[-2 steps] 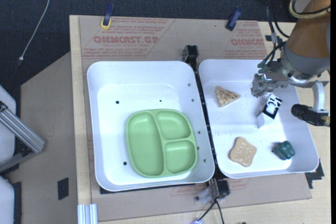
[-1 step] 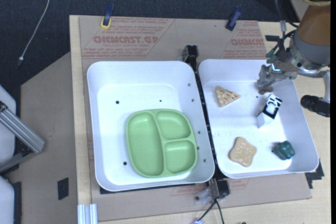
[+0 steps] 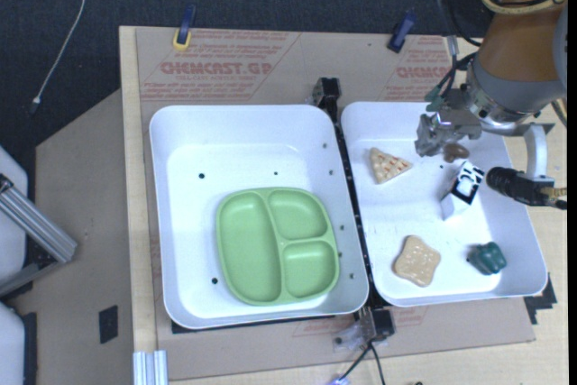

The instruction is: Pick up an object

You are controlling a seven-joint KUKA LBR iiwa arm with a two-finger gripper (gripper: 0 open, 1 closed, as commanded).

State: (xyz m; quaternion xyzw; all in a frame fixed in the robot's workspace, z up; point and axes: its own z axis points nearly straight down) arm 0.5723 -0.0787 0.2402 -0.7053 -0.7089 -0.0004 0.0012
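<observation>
Objects lay unlifted in the right bin (image 3: 518,284): waffle wedge (image 3: 389,165), tan biscuit (image 3: 416,261), teal piece (image 3: 488,259), white block (image 3: 462,188). Above the wedge hovered the pincer (image 3: 442,138), its state impossible to tell; picking seemingly remained undone.

Arm (image 3: 523,22) cut off by top and right picture edges; upper links out of frame. Hand (image 3: 439,136) small and dark against right bin (image 3: 397,284); finger spacing could not be told, nor whether it touched bin floor. Brown thing (image 3: 455,151) just beside hand partly hidden, identity unclear. Black-and-white block (image 3: 462,187) too small to read its markings. Teal object (image 3: 488,258) too small to identify. Counter (image 3: 144,194) cut off at bottom edge.
</observation>
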